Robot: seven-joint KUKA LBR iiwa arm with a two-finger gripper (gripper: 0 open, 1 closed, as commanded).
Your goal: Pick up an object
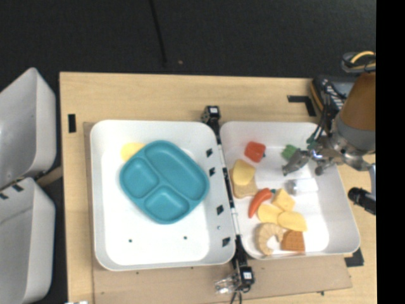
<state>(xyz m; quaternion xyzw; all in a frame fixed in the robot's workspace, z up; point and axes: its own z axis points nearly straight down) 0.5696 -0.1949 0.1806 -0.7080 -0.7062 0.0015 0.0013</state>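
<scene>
The right bin [335, 233] holds several toy foods. A red piece [255, 150] and a small green piece [290, 150] lie near its far side. A cream-yellow chunk [243, 177], an orange-red pepper [259, 202], yellow pieces [286, 211], a pale shrimp-like piece [268, 235] and a brown waffle piece [293, 240] lie toward the front. My gripper [307, 164] hangs over the right part of this bin, just right of the green piece. It is open, with nothing between its fingers [293, 165].
In the left bin [107, 233] lies a blue divided plate [164, 180], with a yellow object [130, 149] peeking out at its far-left edge. The divider between the bins [224, 189] runs front to back. White covers [22, 138] stand at the far left.
</scene>
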